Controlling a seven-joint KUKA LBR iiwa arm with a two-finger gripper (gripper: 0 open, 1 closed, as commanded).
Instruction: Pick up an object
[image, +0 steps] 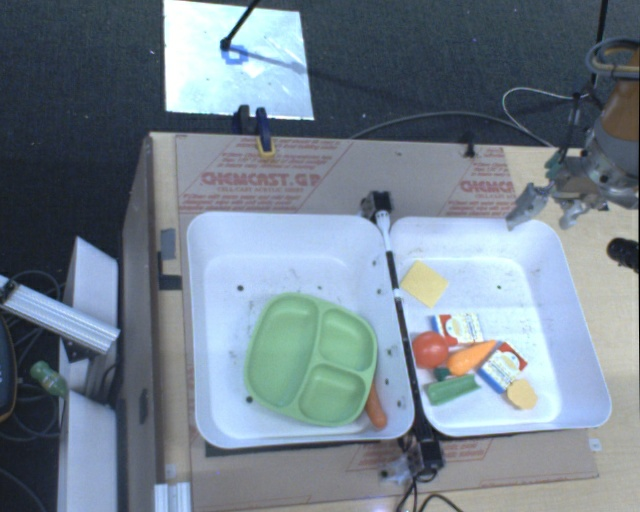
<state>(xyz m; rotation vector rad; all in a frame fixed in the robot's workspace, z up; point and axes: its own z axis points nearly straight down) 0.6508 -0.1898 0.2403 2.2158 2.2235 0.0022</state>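
The right bin (560, 290) holds a yellow cheese slice (425, 283), a red tomato (431, 349), an orange carrot (472, 357), a green piece (452, 390), two small printed cartons (460, 327) (500, 367) and a small yellow piece (520, 396). My gripper (550, 209) hangs over the bin's far right corner, well above and behind the objects. Its two fingers (526, 205) are spread apart, open, with nothing between them.
The left bin (220, 300) holds a green divided plate (312, 357), with a small orange sausage-like piece (375, 408) beside it at the divider. A cable runs across the board behind the right bin. A clamp (262, 130) sits at the board's far edge.
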